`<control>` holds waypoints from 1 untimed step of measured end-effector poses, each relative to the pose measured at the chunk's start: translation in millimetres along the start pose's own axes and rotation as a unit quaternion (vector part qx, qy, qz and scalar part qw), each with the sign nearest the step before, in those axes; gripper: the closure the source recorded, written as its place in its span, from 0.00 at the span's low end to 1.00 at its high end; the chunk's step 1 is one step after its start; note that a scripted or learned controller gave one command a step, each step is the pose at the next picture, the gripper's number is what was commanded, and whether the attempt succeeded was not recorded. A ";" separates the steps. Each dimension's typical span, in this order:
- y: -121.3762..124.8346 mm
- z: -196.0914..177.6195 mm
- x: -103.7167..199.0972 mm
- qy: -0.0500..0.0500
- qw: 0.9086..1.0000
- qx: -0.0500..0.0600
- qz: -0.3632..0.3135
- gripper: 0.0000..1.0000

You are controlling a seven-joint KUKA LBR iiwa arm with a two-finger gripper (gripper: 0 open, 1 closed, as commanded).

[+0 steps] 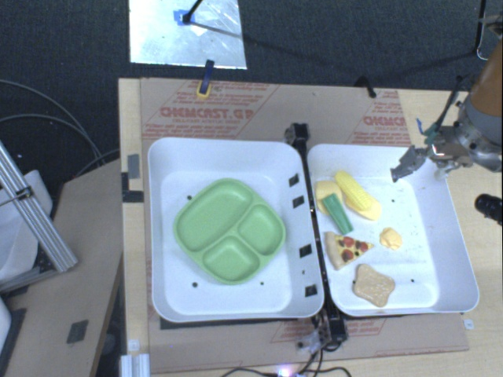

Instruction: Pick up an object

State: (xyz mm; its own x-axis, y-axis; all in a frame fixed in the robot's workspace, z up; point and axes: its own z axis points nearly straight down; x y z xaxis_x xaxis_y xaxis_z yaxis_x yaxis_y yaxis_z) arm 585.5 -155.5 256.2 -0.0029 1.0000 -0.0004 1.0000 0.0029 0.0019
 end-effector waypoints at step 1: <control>-11.0 141.1 -46.3 0.000 1.000 0.004 0.003 0.00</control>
State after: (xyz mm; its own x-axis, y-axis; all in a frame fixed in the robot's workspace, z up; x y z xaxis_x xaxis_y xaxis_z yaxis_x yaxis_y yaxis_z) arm 574.9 -201.8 115.1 0.0025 1.0000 0.0003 1.0000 -0.0025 -0.0066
